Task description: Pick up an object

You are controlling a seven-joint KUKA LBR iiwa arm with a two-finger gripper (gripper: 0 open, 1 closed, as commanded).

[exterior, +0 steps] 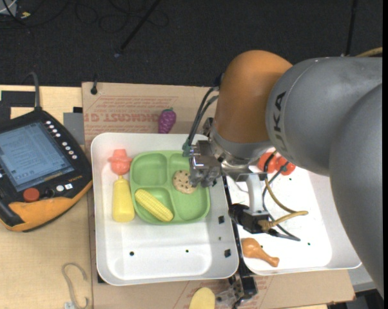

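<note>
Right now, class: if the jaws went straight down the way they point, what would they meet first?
Most likely the cookie in the green tray: the gripper hangs at its right edge, pointing down. Depth is unclear from this slanted view, so it could meet the tray floor just beside the cookie instead.

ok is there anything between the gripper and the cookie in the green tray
Nothing visible blocks it. The gripper sits right over the cookie in the green tray, at the cookie's right edge. The corn lies apart in the tray's lower left compartment, and the yellow bottle stands outside the tray on its left.
</note>
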